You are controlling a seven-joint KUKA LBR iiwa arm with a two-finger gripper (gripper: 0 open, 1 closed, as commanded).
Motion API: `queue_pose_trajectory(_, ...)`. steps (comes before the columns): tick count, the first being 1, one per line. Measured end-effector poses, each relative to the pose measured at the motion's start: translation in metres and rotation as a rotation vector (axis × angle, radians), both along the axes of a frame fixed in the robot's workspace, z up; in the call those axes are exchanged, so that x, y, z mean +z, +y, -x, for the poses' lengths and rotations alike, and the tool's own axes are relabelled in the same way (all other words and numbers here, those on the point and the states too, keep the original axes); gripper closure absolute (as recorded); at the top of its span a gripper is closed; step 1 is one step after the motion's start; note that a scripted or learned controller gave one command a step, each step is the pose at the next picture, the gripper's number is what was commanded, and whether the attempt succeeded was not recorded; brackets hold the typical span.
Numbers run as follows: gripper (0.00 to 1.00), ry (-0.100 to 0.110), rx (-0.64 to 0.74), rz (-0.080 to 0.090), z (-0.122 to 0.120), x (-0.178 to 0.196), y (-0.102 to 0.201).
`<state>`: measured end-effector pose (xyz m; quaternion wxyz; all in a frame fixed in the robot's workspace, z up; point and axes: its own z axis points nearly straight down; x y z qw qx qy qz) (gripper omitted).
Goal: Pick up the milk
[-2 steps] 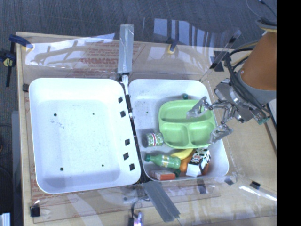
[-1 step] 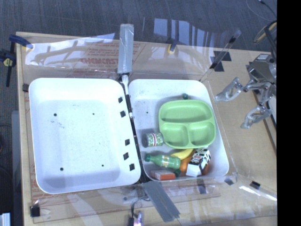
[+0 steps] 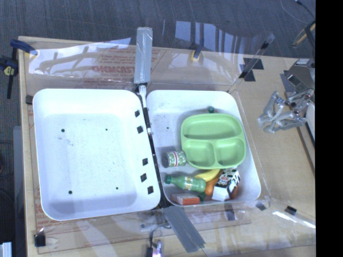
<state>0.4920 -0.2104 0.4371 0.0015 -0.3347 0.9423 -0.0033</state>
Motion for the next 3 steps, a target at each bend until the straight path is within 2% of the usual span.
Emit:
queue_pose_trajectory(1, 1.00, 0.005, 0.120, -0.006, -0.006, -0.110, 0.001)
queue_pose_trajectory(2, 1.00, 0.004, 0.538, -0.001, -0.039, 0.007, 0.005)
queue_pose_trajectory(3, 1.00, 0.004, 0.452, -0.003, -0.103, 0.006, 0.053)
